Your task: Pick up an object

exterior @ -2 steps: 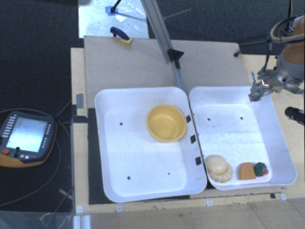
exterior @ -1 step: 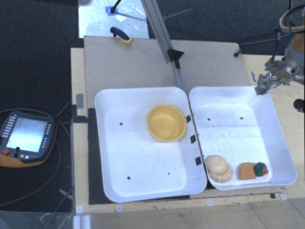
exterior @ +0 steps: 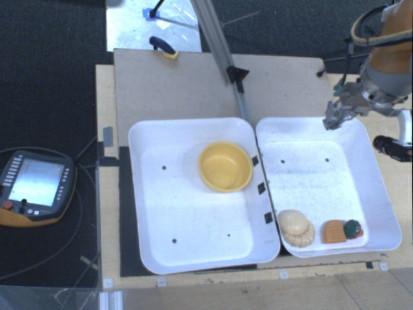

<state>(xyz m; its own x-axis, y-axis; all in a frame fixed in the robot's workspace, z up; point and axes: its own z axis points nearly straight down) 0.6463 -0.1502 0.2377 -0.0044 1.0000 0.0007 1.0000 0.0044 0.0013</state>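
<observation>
A: What surrounds the bench (exterior: pixel 213 82)?
B: Dark carpeted floor (exterior: pixel 51 57) on the left and across the top. A bright reflective patch (exterior: pixel 132 18) lies on the floor near the top, just left of a slanted metal pole (exterior: pixel 216 34).

A: What is the bench surface like?
B: Pale brown board, with a lighter wooden edge (exterior: pixel 102 173) along its left side.

A: Anything on the floor at left?
B: A handheld control pendant (exterior: pixel 35 186) with a lit screen, its cable (exterior: pixel 84 237) curving toward the bench.
</observation>
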